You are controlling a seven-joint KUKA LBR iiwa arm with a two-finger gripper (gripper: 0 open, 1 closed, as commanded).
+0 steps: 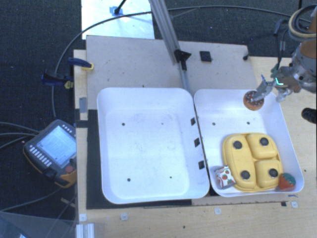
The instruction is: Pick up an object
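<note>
My way is open across the left shallow white bin (114,182); a yellow four-lobed plastic tray (251,161) crowds the right white bin's (213,108) near end.

A small round brown thing (253,101), maybe a donut, sits near the top of the right bin (218,110), apparently between the jaws.

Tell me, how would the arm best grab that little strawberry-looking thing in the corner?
Probably from straight above, pinching the red strawberry across its rounded body. It sits wedged between the yellow block and the right bin's rim, so side approaches look blocked.
</note>
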